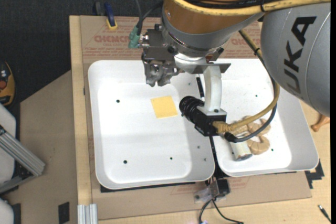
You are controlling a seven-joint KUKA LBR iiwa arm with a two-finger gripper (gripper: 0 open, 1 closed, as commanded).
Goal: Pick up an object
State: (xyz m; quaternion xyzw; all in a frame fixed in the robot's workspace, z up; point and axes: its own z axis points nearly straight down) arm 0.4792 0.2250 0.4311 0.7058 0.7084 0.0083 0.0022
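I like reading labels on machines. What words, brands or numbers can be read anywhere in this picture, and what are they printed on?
"UKA": large dark letters on the grey arm casing, cut off at its edge; likely part of a longer name.
"CHEMCR...": faded red print on the cardboard sheet under the bins; the rest is hidden by the arm, and the spelling is uncertain.
More faded red print runs along that cardboard's top edge, too blurred to read.

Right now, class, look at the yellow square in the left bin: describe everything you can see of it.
The yellow square is a thin, flat piece, pale yellow, perhaps foam or sponge. It lies flat on the floor of the left bin, in its upper right part, slightly rotated against the bin's edges. The gripper hangs just above its upper left corner. Nothing appears to touch it besides the bin floor.
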